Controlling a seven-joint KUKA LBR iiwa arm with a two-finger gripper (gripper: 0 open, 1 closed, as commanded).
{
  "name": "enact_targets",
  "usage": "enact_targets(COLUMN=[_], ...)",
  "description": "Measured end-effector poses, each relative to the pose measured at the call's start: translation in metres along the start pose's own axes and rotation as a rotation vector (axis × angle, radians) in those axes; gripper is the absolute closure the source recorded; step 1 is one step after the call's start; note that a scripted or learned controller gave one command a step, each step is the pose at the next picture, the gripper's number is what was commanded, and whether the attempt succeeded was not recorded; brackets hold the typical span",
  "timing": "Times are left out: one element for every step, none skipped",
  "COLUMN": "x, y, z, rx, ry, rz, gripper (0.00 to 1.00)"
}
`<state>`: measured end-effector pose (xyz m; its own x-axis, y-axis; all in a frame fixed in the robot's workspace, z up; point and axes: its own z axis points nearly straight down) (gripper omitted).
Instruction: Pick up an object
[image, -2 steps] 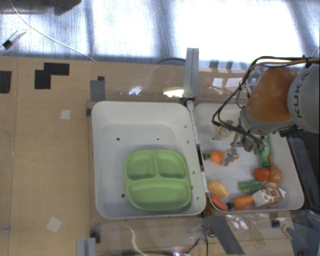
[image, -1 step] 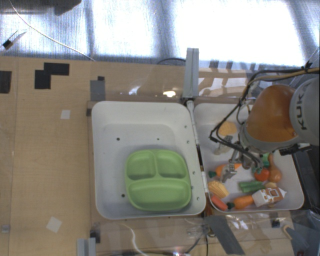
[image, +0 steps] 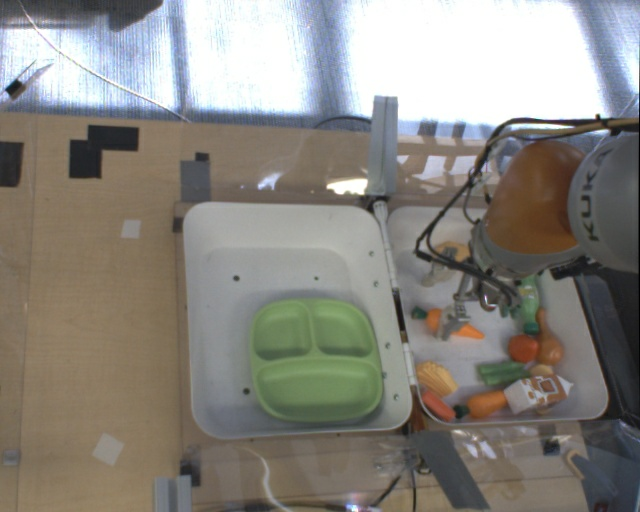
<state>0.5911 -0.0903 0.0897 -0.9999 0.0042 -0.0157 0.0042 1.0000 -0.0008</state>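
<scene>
Small orange plastic toy carrot (image: 466, 333) under metal two-finger gripper (image: 461, 322): probably light, stiff, slippery; best gripped mid-body; jaw state impossible to tell

A green divided plate (image: 315, 358) with 3 compartments lies in the lower part of the left white bin (image: 215, 300), at the frame's centre. Black square markers (image: 95, 150) sit on the wooden bench (image: 80, 330) at upper left.
</scene>
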Motion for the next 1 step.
enact_targets(x=[0.0046], y=[0.0006], z=[-0.0002], rx=[0.000], ry=[-0.001], rz=[0.043], gripper=[0.00])
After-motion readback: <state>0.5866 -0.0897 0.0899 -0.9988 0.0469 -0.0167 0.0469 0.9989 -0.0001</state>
